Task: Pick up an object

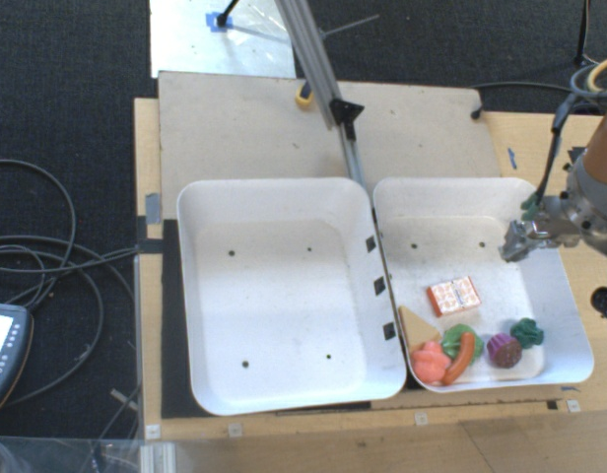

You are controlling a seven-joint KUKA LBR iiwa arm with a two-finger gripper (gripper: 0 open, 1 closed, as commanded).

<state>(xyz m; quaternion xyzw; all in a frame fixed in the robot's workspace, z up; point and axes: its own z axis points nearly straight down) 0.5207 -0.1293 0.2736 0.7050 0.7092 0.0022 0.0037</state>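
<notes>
Two shallow white plastic bins are sitting side by side on the pale wooden bench (284,126), the left bin (284,294) smooth and speckled, the right bin (451,235) carrying a huddle of toy food along its near edge. The grey metal gripper (515,242) is hanging over the right bin's far right side with nothing visibly in it, and I cannot tell how far apart its fingers are. Below it a small orange-and-white boxy block (453,296) is lying mid-bin, and toward the near right corner are sitting a tan wedge (414,323), a lumpy pink piece (431,363), an orange carrot-like stick (459,357), a green leafy bit (457,339), a ridged purple ball (503,350) and a dark green knobbly piece (527,332).
</notes>
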